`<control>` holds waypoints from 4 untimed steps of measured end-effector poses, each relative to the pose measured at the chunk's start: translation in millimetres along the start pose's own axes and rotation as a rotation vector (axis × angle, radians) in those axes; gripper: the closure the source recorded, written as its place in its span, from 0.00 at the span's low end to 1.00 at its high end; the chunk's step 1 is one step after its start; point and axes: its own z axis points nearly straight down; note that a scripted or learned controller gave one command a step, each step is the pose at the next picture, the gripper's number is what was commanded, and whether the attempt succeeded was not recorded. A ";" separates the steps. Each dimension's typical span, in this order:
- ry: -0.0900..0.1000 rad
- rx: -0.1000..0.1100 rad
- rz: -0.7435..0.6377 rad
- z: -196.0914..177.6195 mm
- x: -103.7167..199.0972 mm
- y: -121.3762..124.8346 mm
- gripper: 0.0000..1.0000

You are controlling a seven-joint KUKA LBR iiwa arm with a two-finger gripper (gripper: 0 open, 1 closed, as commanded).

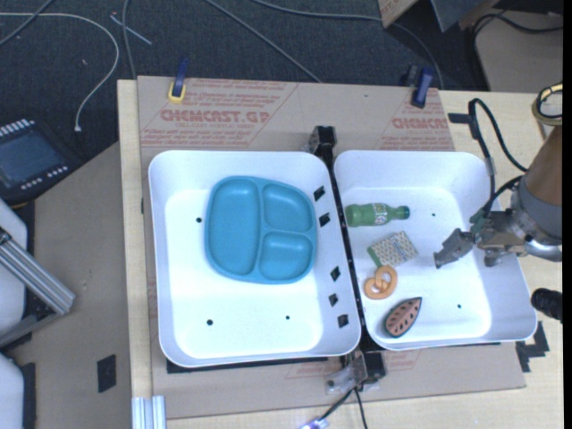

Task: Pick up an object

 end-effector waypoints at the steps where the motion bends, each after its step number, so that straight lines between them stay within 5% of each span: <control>1: -0.003 -0.014 -0.004 -6.6 0.5 3.1 0.00; 3: -0.001 -0.010 -0.004 108.5 -2.9 4.6 0.00; 4: -0.003 -0.016 -0.003 94.8 -3.3 5.7 1.00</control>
